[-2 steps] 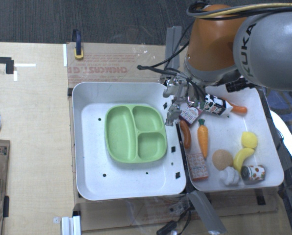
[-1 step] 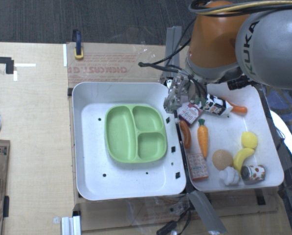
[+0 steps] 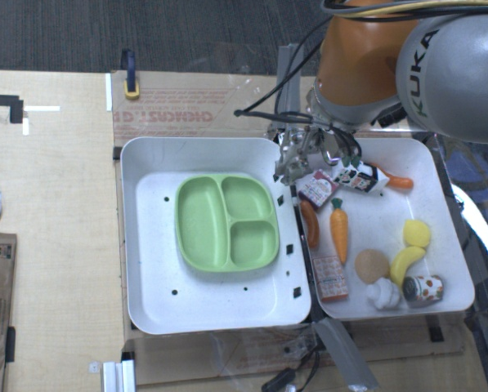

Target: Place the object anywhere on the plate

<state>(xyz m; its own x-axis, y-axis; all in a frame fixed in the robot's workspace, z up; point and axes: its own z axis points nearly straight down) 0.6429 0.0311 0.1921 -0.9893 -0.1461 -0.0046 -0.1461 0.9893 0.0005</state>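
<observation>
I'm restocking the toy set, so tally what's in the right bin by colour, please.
Orange: 3, the carrot, the hot dog, and the orange-capped bottle
Yellow: 2, the lemon and the banana
Tan: 1, the round cookie
White: 1, the small white piece
Printed packaging: 3, the can, the flat box, the packet
Total: 10

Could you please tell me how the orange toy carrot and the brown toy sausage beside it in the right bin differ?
The orange toy carrot is bright orange with a green top; the brown toy sausage is reddish brown all over. The carrot tapers to a point, while the sausage keeps an even width with rounded ends. The sausage lies nearer the bins' shared wall. Both lie lengthwise, roughly parallel, in the right white bin.
</observation>
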